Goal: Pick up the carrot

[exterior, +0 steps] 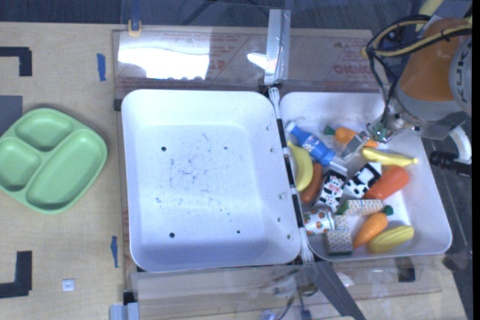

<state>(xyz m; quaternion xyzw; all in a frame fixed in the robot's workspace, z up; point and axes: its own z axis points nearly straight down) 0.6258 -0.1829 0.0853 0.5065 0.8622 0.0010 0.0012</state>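
The carrot (370, 228) is seen at the near edge of the right bin (437, 191), laid slantwise with its green top up, touching a yellow lemon-like piece (391, 237). Toys are heaped together there, so a clean grasp may be hindered. Further back, the gripper (358, 145) is lowered among a blue bottle (312, 145) and a banana (388, 157); how far the jaws are parted cannot be told. The carrot is well apart from it.

My arm (439, 79) is a rounded grey body with a broad orange band above the wrist. Black and yellow cables loop beside that band. I see a slim metallic gripper (358, 144) at its tip.
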